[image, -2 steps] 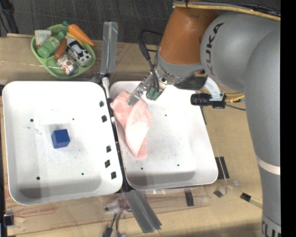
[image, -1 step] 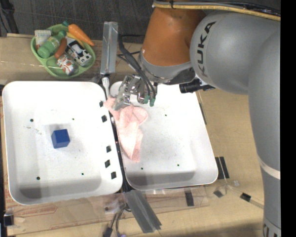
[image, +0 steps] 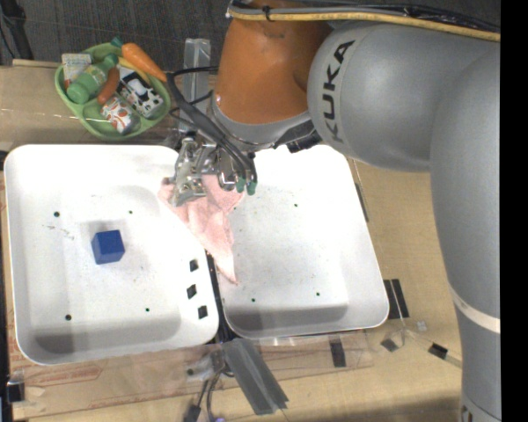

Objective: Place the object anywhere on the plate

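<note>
Presently the gripper (image: 196,176) sits over the far end of the ridge where the two bins meet, directly above the upper part of a pink cloth (image: 213,220). Whether its fingers are apart or together cannot be told; the metal parts overlap the cloth and hide the tips. The cloth is crumpled and drapes across the adjoining rims, running from under the gripper toward the near side, with most of it lying in the right bin (image: 299,253) along its left wall. Dark cables run from the gripper up to the orange band (image: 260,64), and the grey arm (image: 405,95) extends to the right. In the left bin (image: 62,183) a blue cube (image: 108,245) rests on the floor, left of centre and well apart from the cloth. Beyond the left bin, on the bench (image: 26,104), stands a green bowl (image: 70,102) holding toy food, including a carrot (image: 143,61).
</note>
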